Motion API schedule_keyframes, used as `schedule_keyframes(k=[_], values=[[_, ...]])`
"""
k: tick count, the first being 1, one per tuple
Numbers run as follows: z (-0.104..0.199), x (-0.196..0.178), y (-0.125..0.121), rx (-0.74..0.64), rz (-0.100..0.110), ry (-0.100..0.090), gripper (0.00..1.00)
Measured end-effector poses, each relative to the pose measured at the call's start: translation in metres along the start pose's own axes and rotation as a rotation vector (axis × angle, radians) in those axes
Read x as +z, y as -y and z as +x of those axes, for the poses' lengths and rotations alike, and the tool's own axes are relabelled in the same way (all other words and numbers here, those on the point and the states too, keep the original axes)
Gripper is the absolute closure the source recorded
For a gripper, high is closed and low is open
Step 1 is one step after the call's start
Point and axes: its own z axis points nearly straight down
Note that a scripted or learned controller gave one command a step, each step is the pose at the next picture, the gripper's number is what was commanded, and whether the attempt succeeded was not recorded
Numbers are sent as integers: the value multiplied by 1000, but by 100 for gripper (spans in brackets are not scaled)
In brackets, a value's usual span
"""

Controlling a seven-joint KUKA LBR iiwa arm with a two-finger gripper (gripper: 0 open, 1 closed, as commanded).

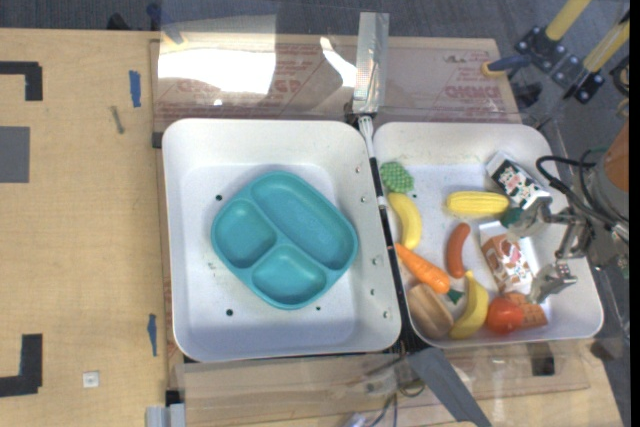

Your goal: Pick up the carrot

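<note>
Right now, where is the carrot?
The carrot lies in the right bin, near its left wall, just below a banana and left of the sausage.

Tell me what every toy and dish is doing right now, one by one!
carrot: lying flat in the right bin, not picked up.
teal plate: sitting in the left bin, nothing on it.
two bananas: one beside the carrot, one lower down, both lying flat.
corn: lying flat.
sausage: lying flat.
tomato: resting near the bin's front edge.
end effector: over the right bin's right side, away from the carrot.
</note>
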Motion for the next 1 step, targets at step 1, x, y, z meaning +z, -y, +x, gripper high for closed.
schedule_keyframes(k=[1], values=[[1, 53, -62, -206, -3, -3, 0]])
